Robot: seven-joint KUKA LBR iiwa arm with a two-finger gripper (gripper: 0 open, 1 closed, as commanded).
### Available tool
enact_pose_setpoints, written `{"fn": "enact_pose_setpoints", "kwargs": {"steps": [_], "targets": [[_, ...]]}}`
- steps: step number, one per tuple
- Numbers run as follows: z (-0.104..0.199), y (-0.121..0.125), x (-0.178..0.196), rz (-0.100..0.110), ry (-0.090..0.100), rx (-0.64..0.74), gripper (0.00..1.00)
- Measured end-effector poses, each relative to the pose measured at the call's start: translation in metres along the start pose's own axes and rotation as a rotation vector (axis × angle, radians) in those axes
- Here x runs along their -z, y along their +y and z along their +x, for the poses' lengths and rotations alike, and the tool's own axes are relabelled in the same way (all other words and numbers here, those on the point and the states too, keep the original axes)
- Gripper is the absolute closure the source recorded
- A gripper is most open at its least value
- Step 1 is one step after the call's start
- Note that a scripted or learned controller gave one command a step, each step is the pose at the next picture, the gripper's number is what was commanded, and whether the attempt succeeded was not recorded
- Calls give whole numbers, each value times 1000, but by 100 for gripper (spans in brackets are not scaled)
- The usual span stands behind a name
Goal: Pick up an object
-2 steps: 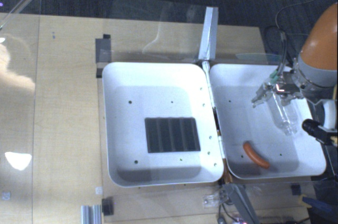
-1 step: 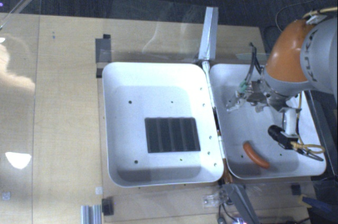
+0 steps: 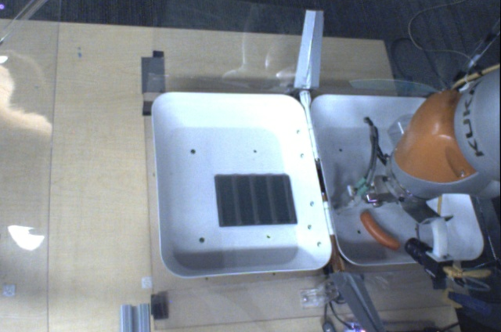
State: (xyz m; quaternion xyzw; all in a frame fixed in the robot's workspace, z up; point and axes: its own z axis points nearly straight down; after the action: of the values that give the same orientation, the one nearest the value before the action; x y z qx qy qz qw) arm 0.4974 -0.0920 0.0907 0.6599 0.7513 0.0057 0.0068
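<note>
Robotics lab: wooden bench (image 3: 86, 189), twin white bins (image 3: 168, 166), loose cables (image 3: 438, 17).

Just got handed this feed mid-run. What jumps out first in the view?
The arm's orange band dominates the right side, hanging over the right bin. In the left bin a dark ribbed rectangular block lies flat near the middle. An orange sausage-shaped object rests on the right bin's floor near its front edge, just below the arm.

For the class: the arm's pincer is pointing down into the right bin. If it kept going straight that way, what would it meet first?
Probably the right bin's white floor. The pincer hangs above it, with an orange sausage-shaped object lying just beside that line. Depth is hard to judge from this slanted view.
</note>
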Motion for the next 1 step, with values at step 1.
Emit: {"fn": "enact_pose_setpoints", "kwargs": {"steps": [1], "targets": [[0, 4, 12, -9, -2, 1, 100]]}}
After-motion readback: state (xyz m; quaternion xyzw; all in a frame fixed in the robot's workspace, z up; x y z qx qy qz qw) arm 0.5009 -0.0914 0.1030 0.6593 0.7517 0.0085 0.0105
